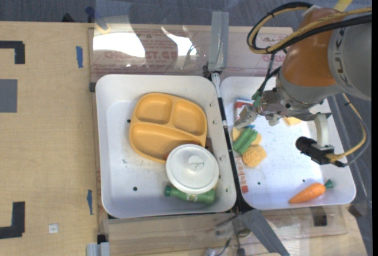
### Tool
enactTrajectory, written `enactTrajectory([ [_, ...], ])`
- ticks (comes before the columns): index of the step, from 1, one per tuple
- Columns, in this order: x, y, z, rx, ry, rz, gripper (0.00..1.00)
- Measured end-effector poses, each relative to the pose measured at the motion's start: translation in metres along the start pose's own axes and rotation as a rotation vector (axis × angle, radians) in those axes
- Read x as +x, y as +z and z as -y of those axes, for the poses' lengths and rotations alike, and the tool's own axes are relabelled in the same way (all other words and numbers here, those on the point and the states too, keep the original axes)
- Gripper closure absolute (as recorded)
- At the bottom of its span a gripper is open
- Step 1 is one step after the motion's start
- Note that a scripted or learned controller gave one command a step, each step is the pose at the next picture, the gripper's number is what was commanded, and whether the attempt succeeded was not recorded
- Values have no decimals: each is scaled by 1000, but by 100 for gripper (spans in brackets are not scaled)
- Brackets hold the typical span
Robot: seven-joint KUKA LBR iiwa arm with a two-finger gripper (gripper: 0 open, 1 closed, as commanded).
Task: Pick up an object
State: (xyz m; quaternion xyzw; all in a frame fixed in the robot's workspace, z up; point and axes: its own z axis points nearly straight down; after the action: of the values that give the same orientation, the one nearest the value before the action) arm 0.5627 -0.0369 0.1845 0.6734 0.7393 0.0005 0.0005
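Gripper (251, 112) sits low over the right bin (345, 193), at that bin's near-left side. Whether it is spread or closed cannot be told at this angle; nothing is seen held. The green toy vegetable (244, 140) lies just below and slightly left of the gripper, long axis slanting up-right toward it. A yellow corn piece (254, 156) lies just beyond. An orange carrot (308, 192) lies well apart, lower right. Judgement: the green piece is the nearest candidate.

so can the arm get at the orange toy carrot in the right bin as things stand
Probably yes. The orange toy carrot lies alone on bare floor near the front corner of the right white bin, nothing on top of it. The grey arm's gripper hangs over the same bin. The bin wall close behind the carrot may crowd a grasp.
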Motion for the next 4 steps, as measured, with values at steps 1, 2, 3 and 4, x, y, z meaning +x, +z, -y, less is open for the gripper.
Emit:
enactTrajectory([
  [1, -91, 46, -19, 5, -31, 2, 0],
  [2, -130, 97, -85, -6, -83, 3, 0],
  [3, -181, 95, -50, -7, -89, -11, 0],
  [4, -168, 96, -40, 0, 105, -3, 0],
])
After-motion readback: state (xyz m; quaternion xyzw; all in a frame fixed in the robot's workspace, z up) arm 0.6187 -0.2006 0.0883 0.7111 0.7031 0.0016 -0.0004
